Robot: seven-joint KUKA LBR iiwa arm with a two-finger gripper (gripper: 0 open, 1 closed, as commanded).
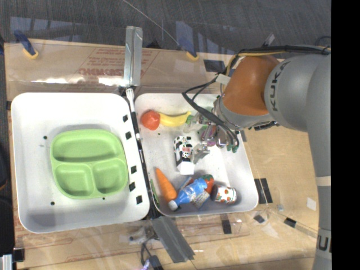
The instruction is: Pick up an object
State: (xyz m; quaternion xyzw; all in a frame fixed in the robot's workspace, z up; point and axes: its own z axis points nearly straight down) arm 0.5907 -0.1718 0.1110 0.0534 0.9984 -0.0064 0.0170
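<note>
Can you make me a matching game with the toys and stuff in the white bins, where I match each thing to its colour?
Things:
1. carrot
2. banana
3. divided tray
4. bottle

Colours:
A. green
B. blue
C. orange
D. yellow

Pairs: 1-C, 2-D, 3-A, 4-B

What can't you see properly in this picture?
From the camera view:
- Gripper: the arm's wrist covers its fingers.
- Blue bottle: label too small to read.
- Black-and-white toy: too small to identify.
- Right bin: upper right corner is hidden under the arm.
</note>
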